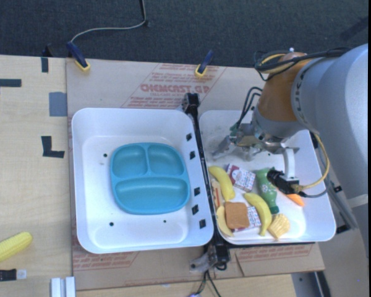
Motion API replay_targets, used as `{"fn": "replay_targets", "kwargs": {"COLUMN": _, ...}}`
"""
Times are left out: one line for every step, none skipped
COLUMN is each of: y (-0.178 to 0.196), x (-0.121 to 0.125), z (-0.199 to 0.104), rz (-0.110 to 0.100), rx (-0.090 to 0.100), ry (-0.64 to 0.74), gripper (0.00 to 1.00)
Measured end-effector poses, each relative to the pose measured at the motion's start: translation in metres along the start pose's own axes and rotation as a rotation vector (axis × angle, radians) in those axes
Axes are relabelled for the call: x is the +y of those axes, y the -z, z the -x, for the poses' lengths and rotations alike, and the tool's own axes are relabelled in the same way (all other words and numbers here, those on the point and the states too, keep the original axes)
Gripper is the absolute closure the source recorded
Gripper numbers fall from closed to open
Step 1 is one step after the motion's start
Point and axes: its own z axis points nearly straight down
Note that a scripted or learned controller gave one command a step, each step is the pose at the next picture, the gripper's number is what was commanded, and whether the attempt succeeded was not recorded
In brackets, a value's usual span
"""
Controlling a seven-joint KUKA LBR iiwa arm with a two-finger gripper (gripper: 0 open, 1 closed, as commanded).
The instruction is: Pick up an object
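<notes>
- Hand (226,145) low over upper part of right bin (321,228), nothing seen in it; finger state can't tell.
- Nearest obj: banana (222,182), just below hand toward cam, long axis running away from hand, down-right.
- Blue plate (150,178) in left bin (86,166), farther off.

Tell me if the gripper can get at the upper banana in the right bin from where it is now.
Probably yes: the gripper hangs just above the upper banana, which lies uncovered near the right bin's left wall.

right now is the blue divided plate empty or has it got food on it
Empty: the blue divided plate in the left bin shows bare compartments; the toy food lies in the right bin.
</notes>
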Motion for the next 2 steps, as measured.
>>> {"fn": "replay_targets", "kwargs": {"y": -0.0086, "x": -0.0606, "z": -0.0011, "rz": 0.008, "rx": -0.001, "ry": -0.001, "gripper": 0.00}}
{"fn": "replay_targets", "kwargs": {"y": 0.0010, "x": -0.0603, "z": -0.0001, "rz": 0.008, "rx": -0.003, "ry": -0.002, "gripper": 1.00}}
